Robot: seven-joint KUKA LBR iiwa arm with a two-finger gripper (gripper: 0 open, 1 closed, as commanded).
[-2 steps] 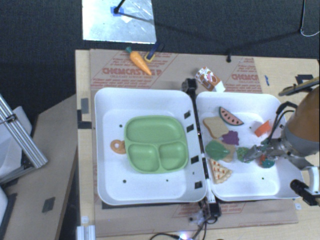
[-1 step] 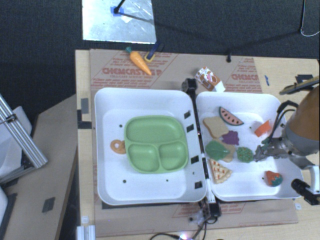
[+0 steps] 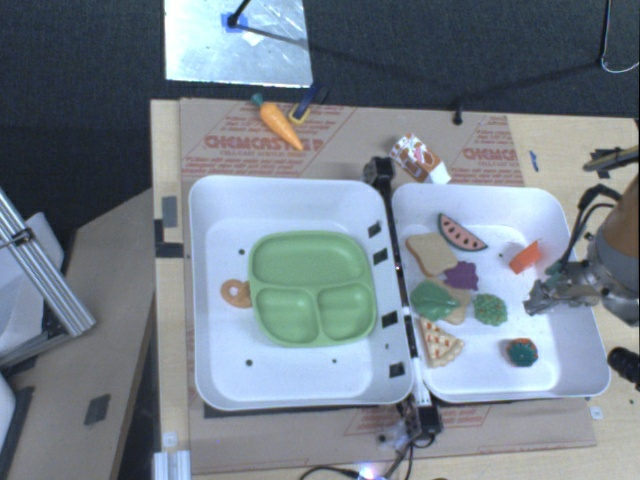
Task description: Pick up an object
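Looking down on the desk (image 3: pixel 560 138), you would have found the pick not yet made: the pincer (image 3: pixel 545 296) hung at three o'clock over the right bin (image 3: pixel 585 368), and I could not tell how it stood or whether it gripped anything. Nearest it lay the orange piece (image 3: pixel 526 256), just beside it toward eleven o'clock, its long axis running from seven to one o'clock. I judged that the likely target. Also in that bin lay the watermelon slice (image 3: pixel 462 234), bread slice (image 3: pixel 431 253), broccoli (image 3: pixel 490 309) and pizza slice (image 3: pixel 439 343). Closing on a piece and lifting it were left to do.
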